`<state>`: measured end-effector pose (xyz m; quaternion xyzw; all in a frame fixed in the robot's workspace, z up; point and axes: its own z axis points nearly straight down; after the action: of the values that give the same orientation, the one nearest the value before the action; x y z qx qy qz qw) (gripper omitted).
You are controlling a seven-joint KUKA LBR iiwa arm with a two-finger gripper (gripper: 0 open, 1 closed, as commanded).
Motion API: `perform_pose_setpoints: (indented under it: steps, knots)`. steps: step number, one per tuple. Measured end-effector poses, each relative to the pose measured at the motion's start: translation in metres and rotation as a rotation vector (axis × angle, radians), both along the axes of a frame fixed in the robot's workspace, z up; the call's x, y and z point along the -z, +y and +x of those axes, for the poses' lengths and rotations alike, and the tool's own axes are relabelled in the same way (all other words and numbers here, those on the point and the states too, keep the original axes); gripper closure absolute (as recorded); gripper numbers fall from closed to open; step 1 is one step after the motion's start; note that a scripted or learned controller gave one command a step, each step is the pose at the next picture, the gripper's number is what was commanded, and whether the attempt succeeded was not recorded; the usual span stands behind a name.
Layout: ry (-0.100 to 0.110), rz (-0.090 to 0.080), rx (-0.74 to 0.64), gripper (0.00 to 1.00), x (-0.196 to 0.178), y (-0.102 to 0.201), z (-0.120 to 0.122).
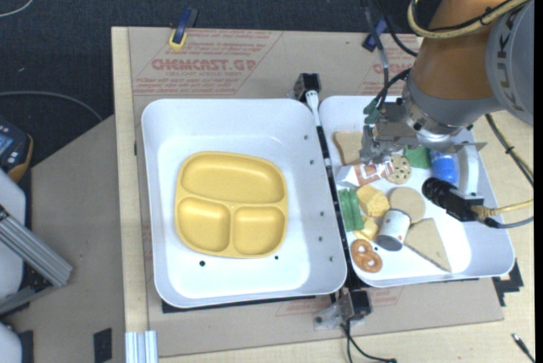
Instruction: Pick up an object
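arm: grey KUKA arm with a broad orange band above the wrist (pixel 462 30) reaches in from the right, bent downward | wrist: grey metal, cables looped around it | gripper: dark two-finger gripper (pixel 379 151) points down, low over the right side of the bench

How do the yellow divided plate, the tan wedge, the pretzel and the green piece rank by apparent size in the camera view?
1. yellow divided plate, by far
2. tan wedge
3. green piece and pretzel: similar area, long versus round, so not ranked.
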<state>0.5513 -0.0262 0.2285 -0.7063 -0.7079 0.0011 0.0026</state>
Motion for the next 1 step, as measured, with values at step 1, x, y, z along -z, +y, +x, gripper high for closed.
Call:
perform_pose_setpoints:
  steps: [1]
  knots:
    - [-0.001, -0.001, 0.000, 1.00, 0.0075, 0.0229, -0.0141]
